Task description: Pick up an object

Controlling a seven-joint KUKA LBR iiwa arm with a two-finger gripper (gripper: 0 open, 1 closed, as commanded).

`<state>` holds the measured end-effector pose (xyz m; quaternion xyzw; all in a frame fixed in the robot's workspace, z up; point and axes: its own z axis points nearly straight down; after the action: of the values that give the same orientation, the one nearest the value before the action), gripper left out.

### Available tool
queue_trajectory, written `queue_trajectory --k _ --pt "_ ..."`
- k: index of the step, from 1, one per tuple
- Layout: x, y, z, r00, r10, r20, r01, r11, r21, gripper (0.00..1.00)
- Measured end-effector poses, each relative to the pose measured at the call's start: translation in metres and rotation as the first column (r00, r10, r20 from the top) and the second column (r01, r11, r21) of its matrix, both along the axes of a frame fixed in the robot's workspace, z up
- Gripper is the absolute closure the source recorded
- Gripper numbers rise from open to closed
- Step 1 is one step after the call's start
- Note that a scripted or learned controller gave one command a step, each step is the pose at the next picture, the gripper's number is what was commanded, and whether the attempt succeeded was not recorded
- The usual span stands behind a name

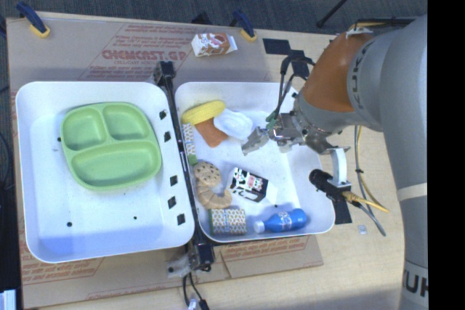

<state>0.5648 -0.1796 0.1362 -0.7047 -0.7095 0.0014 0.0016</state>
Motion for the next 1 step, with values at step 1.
queue_trajectory --k 1 --pt "-0.0467 0.0619 -0.0318 1.000 0.001 0.000 -0.001 1.000 0.001 0.00"
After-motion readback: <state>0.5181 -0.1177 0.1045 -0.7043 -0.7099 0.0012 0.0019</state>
